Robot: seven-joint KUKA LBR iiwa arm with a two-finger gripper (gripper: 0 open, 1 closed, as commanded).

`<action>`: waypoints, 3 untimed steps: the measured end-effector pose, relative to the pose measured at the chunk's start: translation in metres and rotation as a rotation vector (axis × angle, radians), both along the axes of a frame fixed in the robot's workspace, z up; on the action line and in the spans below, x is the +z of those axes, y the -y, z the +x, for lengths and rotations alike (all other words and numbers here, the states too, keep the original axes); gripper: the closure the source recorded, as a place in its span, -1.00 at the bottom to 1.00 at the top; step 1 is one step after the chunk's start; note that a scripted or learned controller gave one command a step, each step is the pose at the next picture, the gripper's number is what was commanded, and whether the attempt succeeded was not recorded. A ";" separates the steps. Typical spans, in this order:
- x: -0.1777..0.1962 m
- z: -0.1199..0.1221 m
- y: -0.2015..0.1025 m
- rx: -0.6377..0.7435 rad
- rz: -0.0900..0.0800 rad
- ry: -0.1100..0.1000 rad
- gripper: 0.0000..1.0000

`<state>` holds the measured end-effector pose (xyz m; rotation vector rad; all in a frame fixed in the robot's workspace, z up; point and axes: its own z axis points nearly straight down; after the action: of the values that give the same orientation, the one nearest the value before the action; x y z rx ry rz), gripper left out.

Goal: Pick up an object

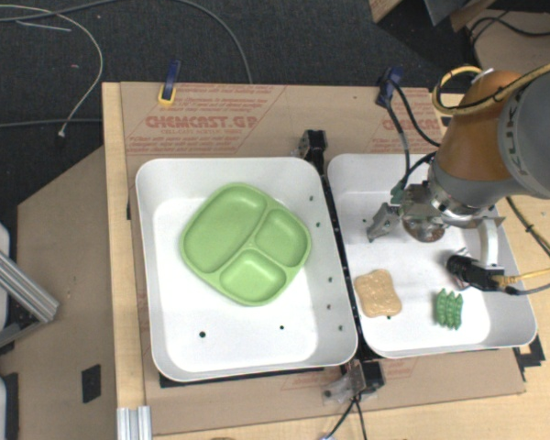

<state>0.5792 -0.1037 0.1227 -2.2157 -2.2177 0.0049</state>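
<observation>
Nearest you lay the tan cracker (378, 293) and the green block (449, 309), low in the right bin (348, 191). Your gripper (412, 220) hung at twelve o'clock from the cracker, gripping nothing I could see. You were at the reach step. Next, drop toward six o'clock. At nine o'clock sat the green plate (246, 243).

Two white bins (165, 356), one green plate (246, 243), one tan cracker (379, 293), one green block (449, 309)
</observation>
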 end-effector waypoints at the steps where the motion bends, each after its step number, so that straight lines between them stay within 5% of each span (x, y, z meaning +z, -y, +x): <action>1: 0.015 0.001 0.000 -0.001 -0.001 0.007 1.00; 2: 0.075 -0.005 -0.003 0.000 -0.003 0.012 1.00; 3: 0.087 -0.004 -0.003 0.000 -0.003 0.010 1.00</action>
<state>0.5756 -0.1010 0.2094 -2.2222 -2.2240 -0.0032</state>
